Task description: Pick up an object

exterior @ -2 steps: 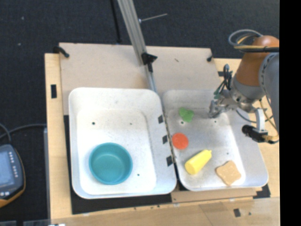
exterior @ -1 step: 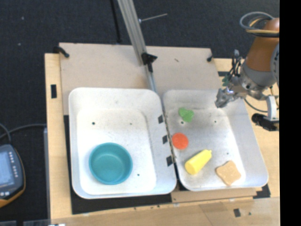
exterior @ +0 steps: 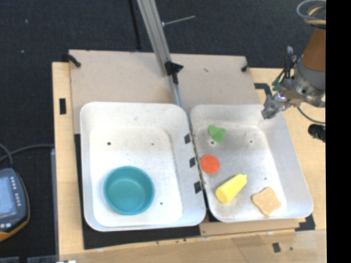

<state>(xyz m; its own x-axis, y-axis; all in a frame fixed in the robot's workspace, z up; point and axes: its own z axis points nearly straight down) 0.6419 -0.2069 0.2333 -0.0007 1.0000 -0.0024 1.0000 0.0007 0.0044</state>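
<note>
The pincer (exterior: 270, 112) hangs over the right bin's (exterior: 293, 163) far corner, its state unclear, nothing visibly held; the green piece (exterior: 217, 133), nearest candidate, lies within easy reach.

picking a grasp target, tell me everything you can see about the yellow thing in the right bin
The yellow object is a stubby rounded block, matte and plastic-looking, plain yellow with no markings. It lies on its side on the floor of the right bin, its long axis slanting from lower left to upper right, in the bin's near half. Nothing touches it: the orange round piece sits just up-left, the tan piece to its right, both apart. The hand is far off at the bin's far right corner.
</note>
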